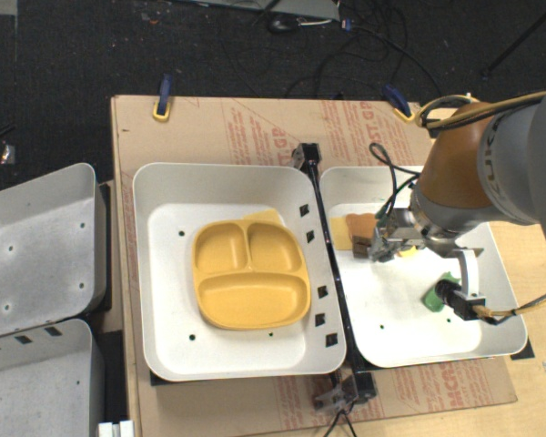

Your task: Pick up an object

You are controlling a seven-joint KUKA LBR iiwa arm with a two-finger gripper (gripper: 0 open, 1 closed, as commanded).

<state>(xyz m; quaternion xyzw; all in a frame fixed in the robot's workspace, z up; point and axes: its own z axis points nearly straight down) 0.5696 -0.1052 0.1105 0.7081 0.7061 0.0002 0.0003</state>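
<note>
Where the table shows, read leftward first:
Left bin: yellow divided tray lying flat inside.
Right bin: brown block at the upper left, green object lower right.
Claw: low beside the brown block; grip cannot be told.

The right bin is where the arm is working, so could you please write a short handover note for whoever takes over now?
Gripper: low in the right bin, near its left side, beside a brown block; nothing visibly held.
Things: yellow piece by the divider, green object further right; yellow divided plate in the left bin.
Done: arm is over the objects.
Left: grasp one and lift it.
</note>
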